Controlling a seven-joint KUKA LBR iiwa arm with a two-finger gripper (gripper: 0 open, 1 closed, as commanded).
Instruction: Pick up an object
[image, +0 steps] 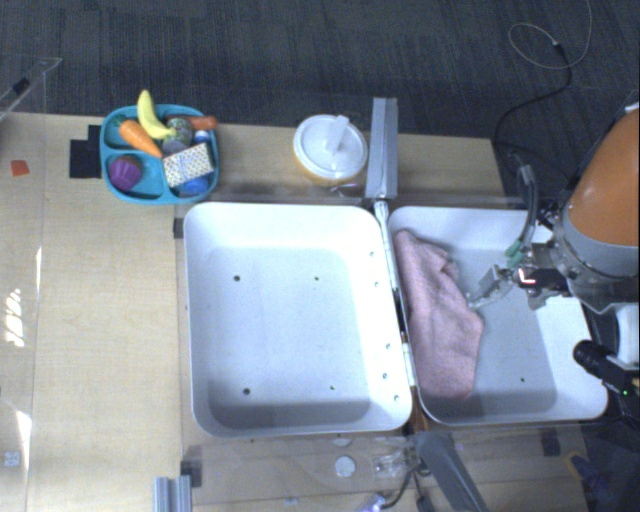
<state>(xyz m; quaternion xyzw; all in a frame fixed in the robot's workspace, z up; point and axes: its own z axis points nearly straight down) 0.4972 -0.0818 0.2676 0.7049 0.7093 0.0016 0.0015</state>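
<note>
The crumpled pink cloth towel (438, 315) lies against the left wall of the right-hand shallow white plastic bin (520, 395), beside the divider; the grey two-finger gripper (487, 288) hovers just beside the towel's right edge, low over the bin floor; whether it is spread or closed I cannot tell, and nothing visibly sits in it. The risk, as I judge it: closing this far off the towel's bulk catches only a thin fold, which slips free on the lift.
</note>
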